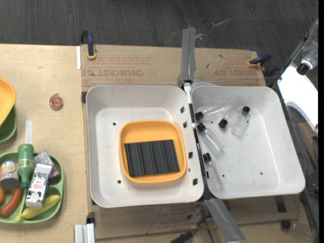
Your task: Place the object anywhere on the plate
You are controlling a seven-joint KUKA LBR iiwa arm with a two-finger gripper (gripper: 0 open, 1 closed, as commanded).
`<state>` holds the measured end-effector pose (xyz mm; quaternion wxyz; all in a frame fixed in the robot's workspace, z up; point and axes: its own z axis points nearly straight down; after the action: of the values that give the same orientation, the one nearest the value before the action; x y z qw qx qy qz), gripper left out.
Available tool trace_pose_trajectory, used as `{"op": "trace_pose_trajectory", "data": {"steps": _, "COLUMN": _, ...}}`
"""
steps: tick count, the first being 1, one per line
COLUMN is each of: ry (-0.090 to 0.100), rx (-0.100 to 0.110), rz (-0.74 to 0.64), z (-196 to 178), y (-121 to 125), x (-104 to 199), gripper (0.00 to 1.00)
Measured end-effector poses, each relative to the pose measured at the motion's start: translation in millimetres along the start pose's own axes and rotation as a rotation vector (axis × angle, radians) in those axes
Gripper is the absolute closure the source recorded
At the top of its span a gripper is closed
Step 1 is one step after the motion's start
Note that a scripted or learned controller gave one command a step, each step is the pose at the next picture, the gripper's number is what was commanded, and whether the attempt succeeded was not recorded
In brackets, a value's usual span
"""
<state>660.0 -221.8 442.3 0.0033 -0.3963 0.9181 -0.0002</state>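
Note:
An orange square plate (151,127) lies in the middle of the left white bin (101,135). On the plate rests a dark grey ribbed slab (152,157), lying flat and covering most of the plate's floor. Several clear plastic vials with black caps lie scattered in the upper left part of the right bin (263,171), among them one vial (241,121) and another (211,139) close to the divider. A white and grey piece of the arm (299,85) stands at the right edge, outside the bins.
Left of the bins, a green plate (53,206) with toy food and a small bottle sits on the wooden bench. A yellow bowl (5,103) and a small pink disc (56,102) lie farther back. Clamps (89,48) hold the cardboard behind the bins.

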Motion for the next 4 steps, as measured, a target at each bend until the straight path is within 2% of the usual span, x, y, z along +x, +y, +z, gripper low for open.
{"op": "trace_pose_trajectory", "data": {"steps": 1, "ry": 0.002, "rx": -0.004, "rz": -0.305, "z": 1, "y": 40, "x": 38, "gripper": 1.00}}
{"op": "trace_pose_trajectory", "data": {"steps": 2, "ry": -0.001, "rx": -0.004, "rz": -0.588, "z": 2, "y": 0, "x": 0, "gripper": 1.00}}
{"op": "trace_pose_trajectory", "data": {"steps": 3, "ry": 0.000, "rx": -0.006, "rz": -0.788, "z": 1, "y": 48, "x": 45, "gripper": 1.00}}
{"op": "trace_pose_trajectory", "data": {"steps": 4, "ry": 0.001, "rx": -0.008, "rz": -0.925, "z": 160, "y": 152, "x": 105, "gripper": 1.00}}
